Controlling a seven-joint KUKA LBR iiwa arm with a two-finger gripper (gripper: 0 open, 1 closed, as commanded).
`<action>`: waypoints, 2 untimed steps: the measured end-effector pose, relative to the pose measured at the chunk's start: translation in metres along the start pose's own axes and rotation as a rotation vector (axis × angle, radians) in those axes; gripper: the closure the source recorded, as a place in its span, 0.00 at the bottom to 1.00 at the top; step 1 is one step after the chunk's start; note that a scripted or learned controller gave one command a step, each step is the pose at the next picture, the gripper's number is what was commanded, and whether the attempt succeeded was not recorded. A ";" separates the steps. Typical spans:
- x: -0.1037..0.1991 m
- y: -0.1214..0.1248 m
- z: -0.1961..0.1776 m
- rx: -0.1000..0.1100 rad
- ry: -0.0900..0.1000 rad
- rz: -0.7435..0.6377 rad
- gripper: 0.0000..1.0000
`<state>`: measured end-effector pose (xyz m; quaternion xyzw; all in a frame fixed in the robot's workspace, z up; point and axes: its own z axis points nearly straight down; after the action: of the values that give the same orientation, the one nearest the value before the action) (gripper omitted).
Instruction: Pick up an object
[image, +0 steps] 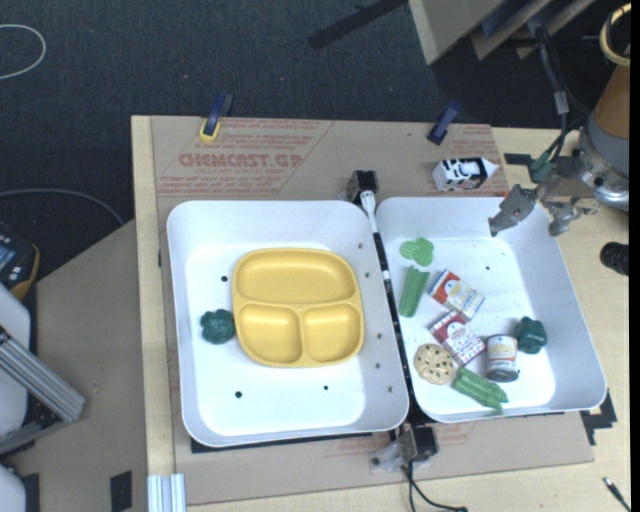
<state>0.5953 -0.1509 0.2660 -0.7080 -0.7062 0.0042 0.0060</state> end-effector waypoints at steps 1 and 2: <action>0.000 0.002 -0.008 -0.014 -0.002 -0.002 0.00; -0.001 0.006 0.035 -0.010 -0.002 -0.002 0.00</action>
<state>0.6007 -0.1515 0.2313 -0.7071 -0.7071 0.0013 0.0019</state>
